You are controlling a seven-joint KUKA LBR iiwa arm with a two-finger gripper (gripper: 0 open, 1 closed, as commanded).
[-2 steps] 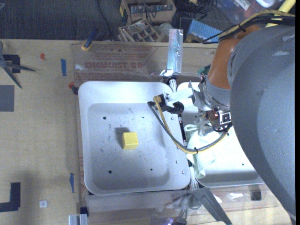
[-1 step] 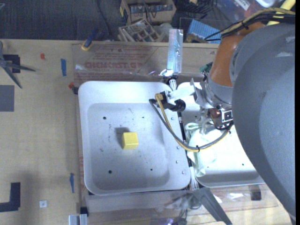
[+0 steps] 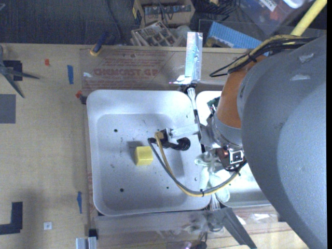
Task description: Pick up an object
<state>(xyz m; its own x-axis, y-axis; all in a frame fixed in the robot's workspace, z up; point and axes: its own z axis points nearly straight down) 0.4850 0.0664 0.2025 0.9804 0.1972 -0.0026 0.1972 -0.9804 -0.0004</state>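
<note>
A small yellow block point(image 3: 143, 155) lies flat near the middle of the left white bin point(image 3: 104, 113). My gripper point(image 3: 206, 162) hangs below the orange-banded wrist, over the divider between the two bins, well to the right of the block and apart from it. The wrist and the large grey arm hide its lower part. A pale greenish-white shape point(image 3: 210, 179) shows just under the gripper at the bin edge; what it is cannot be made out.
The grey arm point(image 3: 285, 139) covers most of the right bin point(image 3: 244, 197). A few dark specks dot the left bin's floor. A clear upright plastic piece point(image 3: 193, 56) stands behind the bins. The wooden bench point(image 3: 41, 154) stretches to the left.
</note>
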